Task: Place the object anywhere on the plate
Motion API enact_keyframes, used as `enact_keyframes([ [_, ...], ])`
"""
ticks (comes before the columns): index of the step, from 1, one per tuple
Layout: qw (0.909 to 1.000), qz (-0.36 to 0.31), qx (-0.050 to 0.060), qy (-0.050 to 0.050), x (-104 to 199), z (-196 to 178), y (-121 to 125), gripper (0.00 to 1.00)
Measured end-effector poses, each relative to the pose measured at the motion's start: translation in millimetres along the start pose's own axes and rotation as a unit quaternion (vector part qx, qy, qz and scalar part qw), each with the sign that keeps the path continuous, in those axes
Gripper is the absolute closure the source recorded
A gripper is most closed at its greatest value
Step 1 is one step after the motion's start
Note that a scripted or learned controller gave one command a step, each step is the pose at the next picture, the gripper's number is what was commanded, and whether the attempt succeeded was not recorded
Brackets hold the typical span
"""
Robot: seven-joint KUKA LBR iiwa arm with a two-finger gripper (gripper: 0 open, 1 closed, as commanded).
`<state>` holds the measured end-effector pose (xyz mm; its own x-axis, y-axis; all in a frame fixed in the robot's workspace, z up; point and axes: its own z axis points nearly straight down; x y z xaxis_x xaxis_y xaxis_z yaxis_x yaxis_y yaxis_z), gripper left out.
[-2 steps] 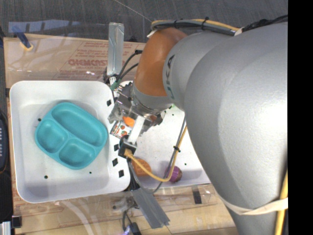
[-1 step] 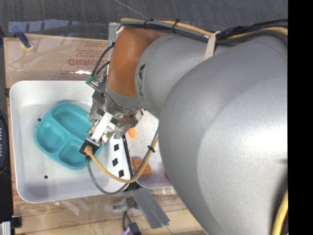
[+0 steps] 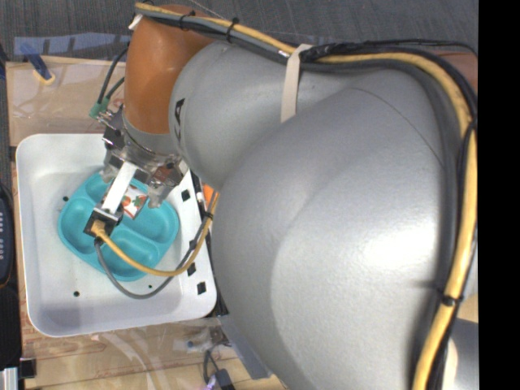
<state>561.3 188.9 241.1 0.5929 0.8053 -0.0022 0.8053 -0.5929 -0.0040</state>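
Observation:
A teal plate with shallow compartments lies in the left white bin. My gripper hangs right over the plate's upper part, with the orange band of the arm directly above it. Under the gripper, a small red and white object peeks out over the plate. I cannot tell whether it rests on the plate or is held.
The grey arm covers the whole right side, including the right bin. A small orange thing shows at the left bin's right wall, beside the arm. A yellow cable loops over the plate's lower edge. Bare bin floor lies left of and below the plate.

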Motion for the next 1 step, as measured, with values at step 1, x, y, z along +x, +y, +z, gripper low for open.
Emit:
enact_keyframes([
  [1,1.0000,0.000,0.000,-0.001,-0.6,0.0,0.5,0.00],
])
